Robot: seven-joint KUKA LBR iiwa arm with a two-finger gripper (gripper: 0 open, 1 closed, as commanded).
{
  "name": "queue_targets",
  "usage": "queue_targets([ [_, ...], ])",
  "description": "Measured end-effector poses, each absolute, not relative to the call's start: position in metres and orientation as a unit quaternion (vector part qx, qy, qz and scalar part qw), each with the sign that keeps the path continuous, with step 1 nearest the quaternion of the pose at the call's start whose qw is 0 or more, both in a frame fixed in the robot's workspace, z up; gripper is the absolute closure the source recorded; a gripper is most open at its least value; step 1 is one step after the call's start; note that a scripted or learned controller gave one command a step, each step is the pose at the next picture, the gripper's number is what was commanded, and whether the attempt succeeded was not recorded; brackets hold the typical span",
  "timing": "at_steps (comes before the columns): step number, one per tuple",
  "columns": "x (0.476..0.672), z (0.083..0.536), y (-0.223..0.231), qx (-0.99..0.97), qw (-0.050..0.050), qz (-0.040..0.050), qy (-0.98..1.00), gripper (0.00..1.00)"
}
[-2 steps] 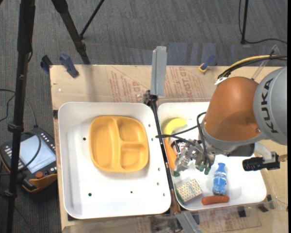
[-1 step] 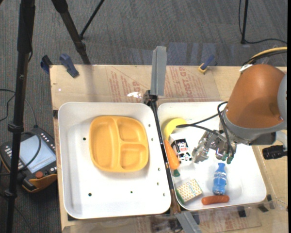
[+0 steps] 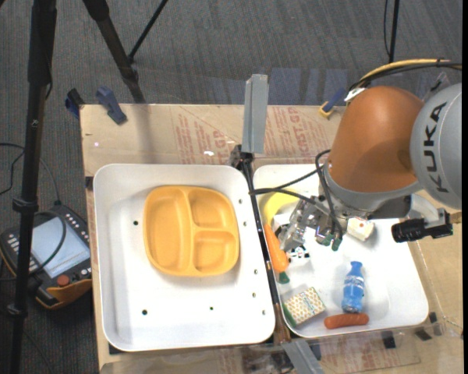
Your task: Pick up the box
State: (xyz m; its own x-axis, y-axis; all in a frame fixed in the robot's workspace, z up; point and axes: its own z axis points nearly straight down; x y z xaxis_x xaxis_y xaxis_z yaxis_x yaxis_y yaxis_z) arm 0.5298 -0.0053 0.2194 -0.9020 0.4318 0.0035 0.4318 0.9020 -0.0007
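The grey arm (image 3: 390, 142) with its orange band reaches in from the right over the right bin (image 3: 409, 287), while the left bin (image 3: 113, 209) holds a yellow divided tray (image 3: 192, 230). We see the gripper (image 3: 310, 228) hanging low over the upper left part of the right bin, close to the orange carrot (image 3: 276, 254) that lies along the bin's left wall; whether its jaws stand apart or together we cannot tell, for the mechanism blurs against the clutter beneath it. The box (image 3: 304, 305), patterned in green and white, lies flat near the front left corner of the right bin, apart from the gripper and nearer the viewer. Its long axis runs slantwise, from lower left to upper right, so that one short end points toward the blue bottle (image 3: 353, 287) just beside it. We judge the step in hand to be the approach: the gripper should travel toward the front of the bin, turn so that its jaws close across the box's short width, square to the long axis, and descend clear of the bottle and of the red sausage-like piece (image 3: 345, 321) in front.
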Motion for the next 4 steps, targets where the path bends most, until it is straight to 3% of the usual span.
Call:
queue_targets([
  [1, 0.586, 0.213, -0.075, -0.257, 0.002, -0.0001, -0.966, 1.00],
  [2, 0.570, 0.114, -0.142, -0.195, 0.002, -0.0007, -0.981, 1.00],
  [4, 0.572, 0.128, -0.142, -0.196, 0.005, -0.0026, -0.980, 1.00],
])
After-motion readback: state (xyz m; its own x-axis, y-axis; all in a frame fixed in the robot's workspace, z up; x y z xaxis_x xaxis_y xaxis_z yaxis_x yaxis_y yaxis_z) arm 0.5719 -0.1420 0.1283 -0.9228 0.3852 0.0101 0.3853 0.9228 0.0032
